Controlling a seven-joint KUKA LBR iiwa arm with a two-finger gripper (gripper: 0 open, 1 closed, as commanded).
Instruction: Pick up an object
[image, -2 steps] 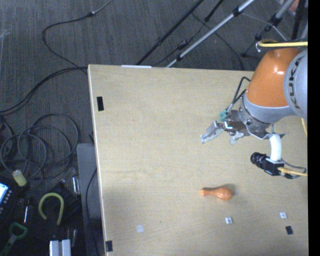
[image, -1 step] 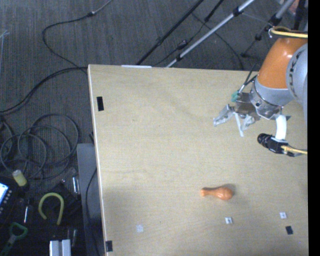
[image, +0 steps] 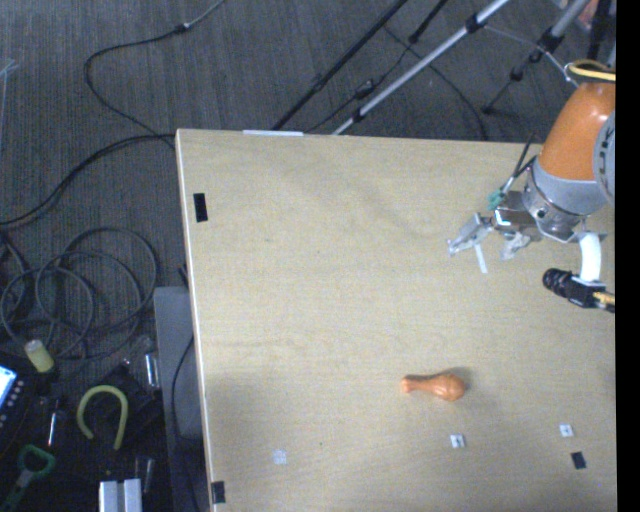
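Observation:
A small orange gourd-shaped object (image: 436, 386) lies on its side on the light wooden bench top (image: 320, 300), toward the front right. My gripper (image: 480, 250) hangs over the right part of the bench, well behind the orange object and apart from it. Its pale fingers (image: 463, 243) are spread open with nothing between them. The grey wrist with the orange band (image: 578, 140) reaches in from the right edge.
Small black and white markers (image: 457, 440) dot the bench near the front right, and a black tag (image: 201, 207) sits by the left edge. Cables and tools (image: 100, 410) lie on the floor to the left. Stand legs (image: 420, 60) cross behind the bench.

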